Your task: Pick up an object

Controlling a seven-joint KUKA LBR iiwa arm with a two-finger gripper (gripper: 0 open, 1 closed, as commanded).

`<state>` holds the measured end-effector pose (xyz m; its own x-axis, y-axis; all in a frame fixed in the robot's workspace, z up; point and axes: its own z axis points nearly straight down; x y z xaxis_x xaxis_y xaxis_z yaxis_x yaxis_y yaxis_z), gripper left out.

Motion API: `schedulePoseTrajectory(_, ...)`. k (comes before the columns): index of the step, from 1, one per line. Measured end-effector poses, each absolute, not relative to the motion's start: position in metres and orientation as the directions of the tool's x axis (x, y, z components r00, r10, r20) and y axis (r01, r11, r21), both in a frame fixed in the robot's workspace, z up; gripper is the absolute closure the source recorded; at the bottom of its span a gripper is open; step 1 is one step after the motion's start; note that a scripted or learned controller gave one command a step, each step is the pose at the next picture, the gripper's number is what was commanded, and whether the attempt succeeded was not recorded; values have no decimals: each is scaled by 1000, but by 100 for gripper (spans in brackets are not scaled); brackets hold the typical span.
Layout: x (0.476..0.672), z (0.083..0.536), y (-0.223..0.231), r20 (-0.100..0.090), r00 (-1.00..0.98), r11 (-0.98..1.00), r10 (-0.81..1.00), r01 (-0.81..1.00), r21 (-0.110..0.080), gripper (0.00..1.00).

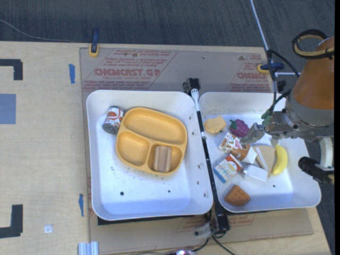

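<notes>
Left bin (pixel 101 195): holds a yellow divided plate (pixel 151 139) tilted across its upper middle.
Plate compartment: a brown block (pixel 162 158) lies in the lower right section.
Can (pixel 112 119): a small can lies on its side, touching the plate's upper left edge.
Right bin (pixel 305 195): crowded with toy food.
Cracker (pixel 215 125): near the bin's upper left corner.
Grapes (pixel 239 127): purple bunch just right of the cracker.
Cartons (pixel 230 142): small printed packs in the middle, another (pixel 227 169) below.
Bread roll (pixel 237 196): at the bin's lower edge.
Banana (pixel 279 160): lies upright in the view, toward the bin's right side.
Gripper (pixel 254 133): hangs over the right bin just beside the grapes; whether it is spread or pressed together cannot be told.
Arm (pixel 316 86): orange band at the view's right.
</notes>
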<state>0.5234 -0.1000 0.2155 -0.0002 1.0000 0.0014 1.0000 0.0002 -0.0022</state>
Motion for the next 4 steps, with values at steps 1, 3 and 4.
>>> schedulePoseTrajectory(1,560,109,-116,0,1,-1,1000,1000,24,0)
schedulePoseTrajectory(3,556,120,-110,-6,0,0,1000,999,42,100)
schedulePoseTrajectory(4,556,120,-111,-6,0,0,1000,999,42,0)
